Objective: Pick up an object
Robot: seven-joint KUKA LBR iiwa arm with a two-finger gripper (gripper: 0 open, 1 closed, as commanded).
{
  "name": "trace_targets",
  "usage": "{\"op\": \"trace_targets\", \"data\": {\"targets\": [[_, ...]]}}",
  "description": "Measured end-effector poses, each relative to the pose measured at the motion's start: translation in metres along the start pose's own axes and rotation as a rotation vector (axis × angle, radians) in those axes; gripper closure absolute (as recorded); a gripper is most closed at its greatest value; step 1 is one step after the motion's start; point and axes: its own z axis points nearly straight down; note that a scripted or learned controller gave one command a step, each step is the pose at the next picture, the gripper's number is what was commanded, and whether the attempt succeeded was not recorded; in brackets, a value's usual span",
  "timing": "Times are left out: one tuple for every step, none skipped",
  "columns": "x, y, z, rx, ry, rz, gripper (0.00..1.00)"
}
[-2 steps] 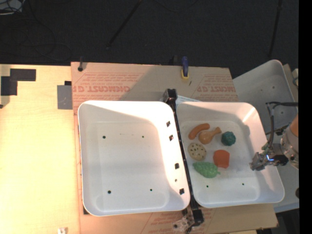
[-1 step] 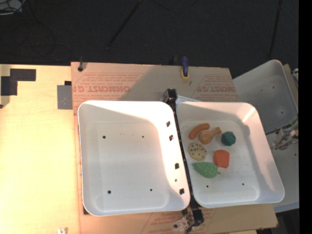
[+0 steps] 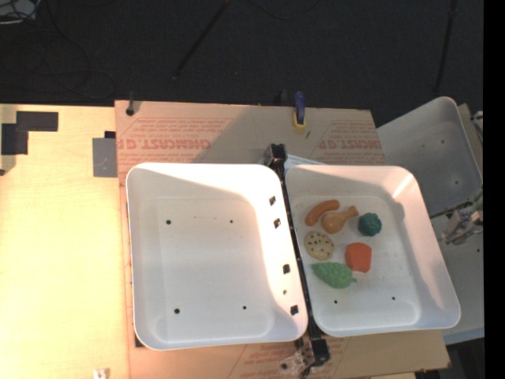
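Note:
The right bin holds several small toy foods bunched near its left half. A reddish sausage lies at the back, with a tan drumstick just right of it. A dark teal ball-like piece sits furthest right. Below them are a speckled cookie, a red-orange block and a green leafy piece.
The left bin sits beside the right one, joined by black clips along the shared wall. Both rest on brown cardboard over a pale wooden bench. A grey metal plate stands at the right.

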Motion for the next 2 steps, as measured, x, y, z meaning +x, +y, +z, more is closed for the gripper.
{"op": "trace_targets", "data": {"targets": [[-0.0003,0.0001,-0.0091,0.002,0.000,-0.003,1.00],[-0.0007,0.0002,-0.0183,0.004,0.001,-0.008,1.00]]}}
